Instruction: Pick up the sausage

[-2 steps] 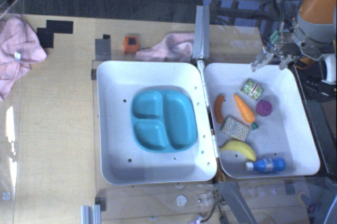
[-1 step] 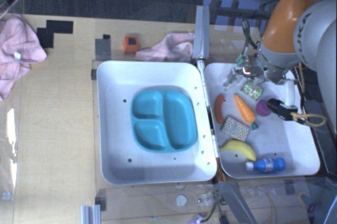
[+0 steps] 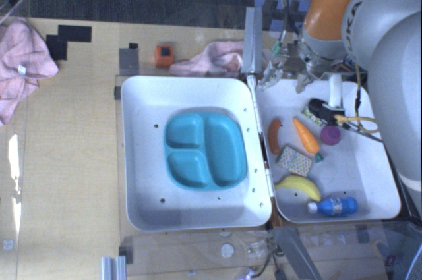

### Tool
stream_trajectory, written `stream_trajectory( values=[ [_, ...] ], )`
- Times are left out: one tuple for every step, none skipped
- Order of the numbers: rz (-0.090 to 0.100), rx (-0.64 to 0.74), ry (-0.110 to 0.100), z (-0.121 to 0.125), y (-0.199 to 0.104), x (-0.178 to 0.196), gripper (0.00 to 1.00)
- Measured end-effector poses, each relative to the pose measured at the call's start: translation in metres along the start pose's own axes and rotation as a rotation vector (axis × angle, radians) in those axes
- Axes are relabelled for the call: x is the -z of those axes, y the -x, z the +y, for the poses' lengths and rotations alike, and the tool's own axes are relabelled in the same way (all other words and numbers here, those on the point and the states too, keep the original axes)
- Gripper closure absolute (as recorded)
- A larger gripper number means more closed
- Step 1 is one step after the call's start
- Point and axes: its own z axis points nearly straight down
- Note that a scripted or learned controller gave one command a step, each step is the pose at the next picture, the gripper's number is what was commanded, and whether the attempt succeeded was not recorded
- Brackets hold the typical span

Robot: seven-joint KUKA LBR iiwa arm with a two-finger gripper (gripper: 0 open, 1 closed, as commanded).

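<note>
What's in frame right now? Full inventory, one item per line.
bins: 2, white, side by side on the bench
divided tray: 1, blue, left bin centre
sausage: 1, red-brown, right bin, near its left wall
carrot: 1, orange, right of the sausage
sponge: 1, checkered, below the carrot
banana: 1, yellow, right bin front
bottle: 1, blue, right bin front edge
purple item: 1, right bin
cloths: 2, pink, far left and behind the bins
arm: 1, grey with orange band, right
end effector: 1, over the right bin's back corner
</note>
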Motion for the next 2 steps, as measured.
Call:
stream_trajectory(
  values=[
    [-0.001, 0.018, -0.001, -0.044, 0.04, 0.0, 0.0],
    [0.0, 0.006, 0.0, -0.068, 0.081, -0.096, 0.0]
  ],
)
